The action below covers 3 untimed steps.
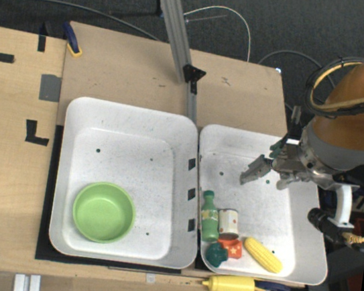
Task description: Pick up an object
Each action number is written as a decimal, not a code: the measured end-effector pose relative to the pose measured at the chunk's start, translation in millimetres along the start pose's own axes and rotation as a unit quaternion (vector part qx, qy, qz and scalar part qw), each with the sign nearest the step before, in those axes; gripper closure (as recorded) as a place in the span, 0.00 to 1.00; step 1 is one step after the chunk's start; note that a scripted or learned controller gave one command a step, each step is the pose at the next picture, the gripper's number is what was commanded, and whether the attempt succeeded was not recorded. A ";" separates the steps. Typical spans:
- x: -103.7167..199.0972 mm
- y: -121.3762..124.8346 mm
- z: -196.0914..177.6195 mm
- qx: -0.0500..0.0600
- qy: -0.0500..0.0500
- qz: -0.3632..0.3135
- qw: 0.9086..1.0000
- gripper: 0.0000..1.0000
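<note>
While the hand (pixel 269 176) hovers spread, the green bottle (pixel 209 218) lies below-left.

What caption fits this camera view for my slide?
Open gripper above the right bin, away from its bottle, can and corn; green bowl in the left bin.

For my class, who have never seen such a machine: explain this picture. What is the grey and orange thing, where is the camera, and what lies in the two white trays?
The camera looks down at a slant on a bench. The grey and orange thing is a robot arm reaching in from the right. Its gripper, with jaws apart, hangs over the right bin holding nothing. At that bin's near end lie a green bottle, a small can, a red and green piece and a corn cob. The left bin holds a green bowl. A yellow bottle lies on the bench outside.
</note>
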State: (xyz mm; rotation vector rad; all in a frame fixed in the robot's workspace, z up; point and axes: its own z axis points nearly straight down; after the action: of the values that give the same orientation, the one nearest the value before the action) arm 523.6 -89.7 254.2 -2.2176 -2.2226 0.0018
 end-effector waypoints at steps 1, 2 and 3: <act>-0.3 0.0 0.0 0.000 0.000 0.000 1.000 0.00; 2.8 7.5 59.1 0.003 0.000 0.000 1.000 0.00; -2.4 -2.9 112.0 0.003 0.000 0.001 1.000 0.00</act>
State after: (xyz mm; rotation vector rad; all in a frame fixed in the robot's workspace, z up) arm 520.4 -92.0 142.1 -2.2169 -2.2172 0.0090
